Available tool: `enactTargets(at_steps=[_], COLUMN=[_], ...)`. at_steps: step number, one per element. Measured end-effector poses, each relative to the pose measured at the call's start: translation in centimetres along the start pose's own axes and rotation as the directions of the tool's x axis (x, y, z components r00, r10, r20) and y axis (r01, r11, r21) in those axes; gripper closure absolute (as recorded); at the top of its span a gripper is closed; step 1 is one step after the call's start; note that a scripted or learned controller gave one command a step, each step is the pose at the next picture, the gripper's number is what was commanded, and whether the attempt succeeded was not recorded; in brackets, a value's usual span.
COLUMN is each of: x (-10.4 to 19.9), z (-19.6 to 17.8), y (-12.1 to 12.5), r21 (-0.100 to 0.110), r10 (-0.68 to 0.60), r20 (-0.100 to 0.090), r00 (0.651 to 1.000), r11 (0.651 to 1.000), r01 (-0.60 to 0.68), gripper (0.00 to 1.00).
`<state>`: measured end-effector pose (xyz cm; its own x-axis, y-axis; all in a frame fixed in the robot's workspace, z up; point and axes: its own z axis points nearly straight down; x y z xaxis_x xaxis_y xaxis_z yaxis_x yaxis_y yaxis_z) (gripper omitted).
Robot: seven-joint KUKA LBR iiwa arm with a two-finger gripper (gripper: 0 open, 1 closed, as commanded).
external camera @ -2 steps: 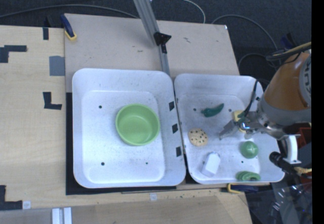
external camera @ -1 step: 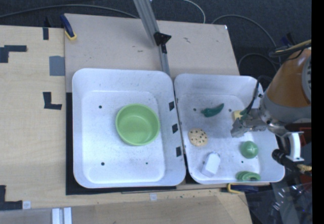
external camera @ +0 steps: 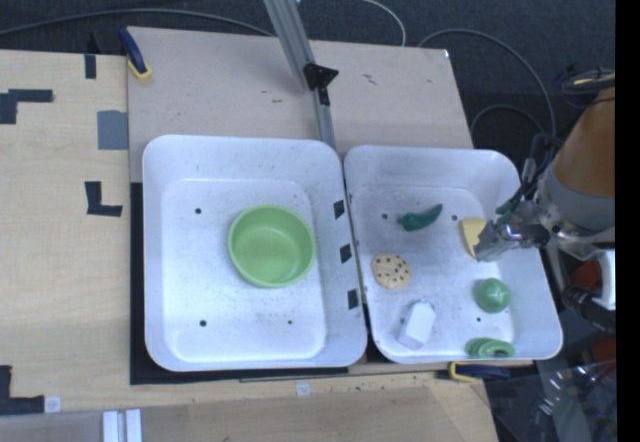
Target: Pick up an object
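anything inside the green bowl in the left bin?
The green bowl sits alone in the left bin, and its whole inner floor shows, with nothing lying in it. What lies under the bowl is covered by the bowl itself, so that cannot be told.

1. A light wooden bench [external camera: 60, 230] carries a tan board [external camera: 400, 100].
2. 2 shallow white bins lie side by side on it: the left bin [external camera: 160, 260] and the right bin [external camera: 450, 165], rims touching.
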<state>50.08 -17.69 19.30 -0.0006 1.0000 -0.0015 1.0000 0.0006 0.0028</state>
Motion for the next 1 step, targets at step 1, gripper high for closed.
enactTargets(at_steps=[1], x=[-0.02], z=[-5.27], y=[0.14], r21=[-0.002], r10=[-0.001], r20=[0.001], r00=[1.000], r11=[1.000], r01=[0.001], gripper=[1.00])
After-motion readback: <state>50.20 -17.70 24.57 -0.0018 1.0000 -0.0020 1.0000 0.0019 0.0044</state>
